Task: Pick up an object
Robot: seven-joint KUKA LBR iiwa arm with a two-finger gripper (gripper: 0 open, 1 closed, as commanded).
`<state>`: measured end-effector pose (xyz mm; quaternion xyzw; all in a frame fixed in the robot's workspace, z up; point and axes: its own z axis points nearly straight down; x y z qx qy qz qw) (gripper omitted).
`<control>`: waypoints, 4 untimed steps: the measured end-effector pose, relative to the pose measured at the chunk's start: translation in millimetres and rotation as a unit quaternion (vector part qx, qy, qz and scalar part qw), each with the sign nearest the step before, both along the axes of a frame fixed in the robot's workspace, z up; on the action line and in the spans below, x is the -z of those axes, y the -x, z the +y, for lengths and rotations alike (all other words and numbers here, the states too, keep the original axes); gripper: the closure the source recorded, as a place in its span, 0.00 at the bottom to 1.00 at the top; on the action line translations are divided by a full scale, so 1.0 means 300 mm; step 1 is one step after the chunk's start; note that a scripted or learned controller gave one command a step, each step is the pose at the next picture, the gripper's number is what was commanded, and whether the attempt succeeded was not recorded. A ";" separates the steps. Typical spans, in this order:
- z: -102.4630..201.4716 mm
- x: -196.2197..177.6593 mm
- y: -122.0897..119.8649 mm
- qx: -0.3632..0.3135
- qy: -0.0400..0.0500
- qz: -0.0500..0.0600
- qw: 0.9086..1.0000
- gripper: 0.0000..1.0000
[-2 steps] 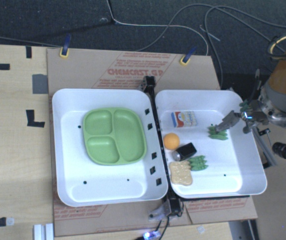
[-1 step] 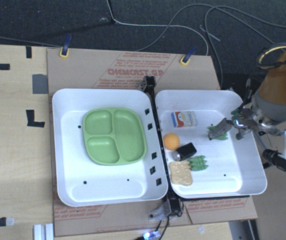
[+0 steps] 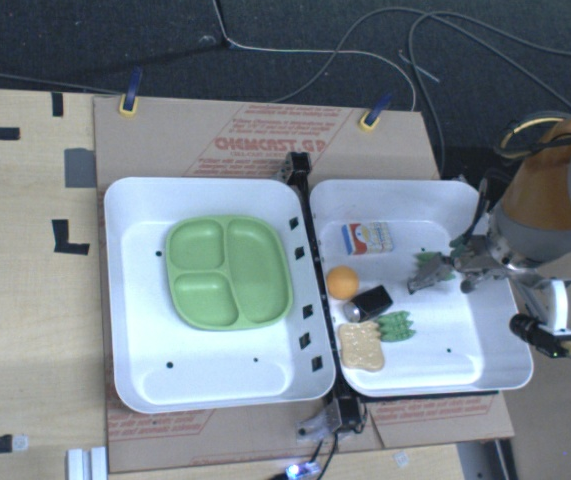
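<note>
The right bin (image 3: 485, 368) holds several small objects. A white carton with red and blue print (image 3: 367, 238) lies near its far side. An orange ball (image 3: 342, 283), a black block (image 3: 370, 301), a green leafy piece (image 3: 395, 325) and a slice of toast (image 3: 361, 348) cluster along its left side. A small dark green piece (image 3: 428, 261) lies mid-bin. My gripper (image 3: 437, 273) reaches in from the right and hangs low right beside that green piece, seemingly touching it. The grey arm with its orange band (image 3: 547, 183) stands over the bin's right edge.
The left bin (image 3: 135, 368) holds a light green divided plate (image 3: 230, 271). A black divider (image 3: 310, 268) runs between the two bins. The bins sit on a cardboard sheet (image 3: 265, 138), and cables (image 3: 405, 38) trail across the dark floor behind.
</note>
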<state>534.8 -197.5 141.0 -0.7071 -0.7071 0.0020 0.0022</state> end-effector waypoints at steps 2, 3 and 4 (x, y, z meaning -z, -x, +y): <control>0.003 0.134 0.000 -0.001 0.000 -0.002 1.000 1.00; 0.003 -0.077 -0.003 -0.001 0.001 -0.005 1.000 1.00; 0.013 -0.288 -0.003 -0.001 0.001 -0.006 1.000 1.00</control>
